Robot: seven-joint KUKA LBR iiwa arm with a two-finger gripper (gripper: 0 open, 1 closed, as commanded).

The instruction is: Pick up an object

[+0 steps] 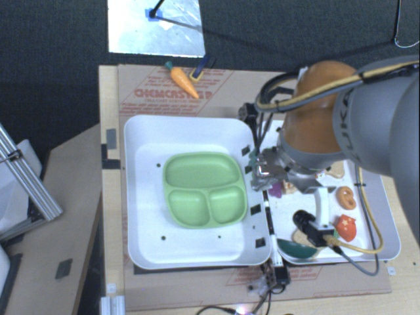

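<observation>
My gripper point(265, 174) hangs low over the left edge of the right bin point(387, 241), under the grey arm and its orange band. Just below and to the right of it lies a small purple object point(276, 189), partly covered by the wrist. Further right in the same bin are an orange-brown ring-shaped toy point(346, 197) and a red strawberry-like toy point(346, 228). A dark teal bowl point(294, 249) rests at the bin's front edge. A pale piece point(337, 170) peeks out from under the arm. Nothing can be seen held.
The left bin point(141, 241) holds a green divided plate point(203, 189). A toy carrot point(183, 82) lies on the cardboard behind the bins, outside both. A shiny foil sheet point(155, 20) sits at the back.
</observation>
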